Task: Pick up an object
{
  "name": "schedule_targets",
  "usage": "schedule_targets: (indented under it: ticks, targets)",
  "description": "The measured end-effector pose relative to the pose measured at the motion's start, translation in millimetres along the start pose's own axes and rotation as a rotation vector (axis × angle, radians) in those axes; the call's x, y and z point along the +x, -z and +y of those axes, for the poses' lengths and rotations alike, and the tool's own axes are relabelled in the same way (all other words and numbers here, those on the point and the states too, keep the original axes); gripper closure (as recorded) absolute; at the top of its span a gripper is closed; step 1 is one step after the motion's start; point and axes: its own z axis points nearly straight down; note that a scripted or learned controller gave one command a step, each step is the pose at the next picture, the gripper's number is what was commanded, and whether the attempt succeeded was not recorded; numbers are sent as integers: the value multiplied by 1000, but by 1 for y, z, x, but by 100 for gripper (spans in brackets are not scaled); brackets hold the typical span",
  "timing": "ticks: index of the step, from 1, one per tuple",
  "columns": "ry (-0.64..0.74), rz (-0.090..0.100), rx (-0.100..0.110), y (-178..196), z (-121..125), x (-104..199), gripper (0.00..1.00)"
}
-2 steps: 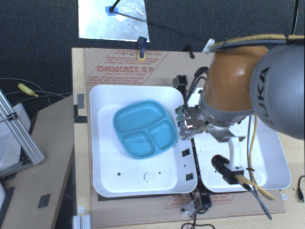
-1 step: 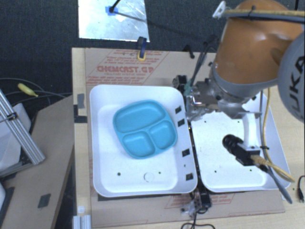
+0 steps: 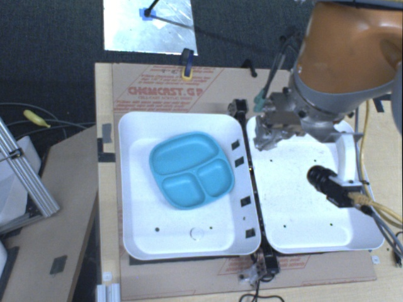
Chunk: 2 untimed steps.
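Blue divided plate (image 3: 191, 170), the only loose thing I can make out to pick up, lies flat in the middle of the left bin (image 3: 135, 231), tilted a little askew to the bin's walls, with three compartments, one long and two smaller. It looks like moulded plastic: I'd judge it light and stiff, not fragile, but smooth and probably slippery, and too broad to span. The raised outer rim, or one of the ridges between compartments, seems the place to pinch. Across the divider, the right bin (image 3: 302, 231) has the arm over its far corner. The gripper (image 3: 267, 134) hangs there, well apart from the plate, and whether its jaws are parted or closed I cannot tell
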Motion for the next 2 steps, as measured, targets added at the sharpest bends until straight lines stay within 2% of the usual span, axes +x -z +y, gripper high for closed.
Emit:
schedule_targets:
  ticks: [1, 2]
  targets:
    - [-5, -1, 2, 27, 0, -16, 100]
    - [-1, -1, 2, 48, 0, -6, 100]
